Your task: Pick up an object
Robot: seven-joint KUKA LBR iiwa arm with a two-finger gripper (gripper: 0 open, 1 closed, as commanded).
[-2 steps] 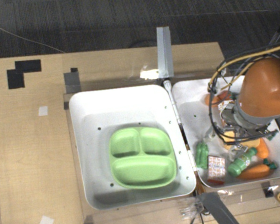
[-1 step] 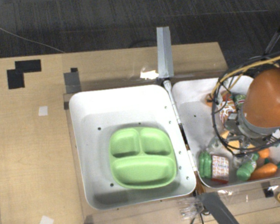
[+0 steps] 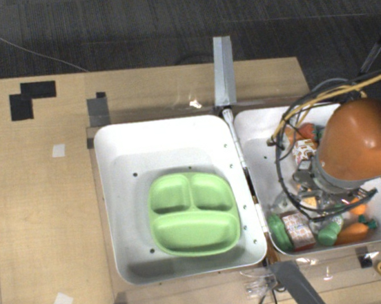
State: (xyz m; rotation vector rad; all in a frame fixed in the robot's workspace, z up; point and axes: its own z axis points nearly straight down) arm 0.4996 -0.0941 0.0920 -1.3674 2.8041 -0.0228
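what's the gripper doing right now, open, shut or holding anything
Gripper: cannot be told; it is down in the right bin among the objects, under the arm's orange band.

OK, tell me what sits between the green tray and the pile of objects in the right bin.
In the camera view, the green tray and the pile are separated by the two bins' adjoining white walls, plus bare bin floor.

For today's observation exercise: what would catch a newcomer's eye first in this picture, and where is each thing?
First, the green divided plate lying alone in the left bin. Next, the arm's orange band over the right bin, trailing black cables. Below it, a cluster of small objects crowds that bin's near edge, among them a toy carrot and a green bottle.
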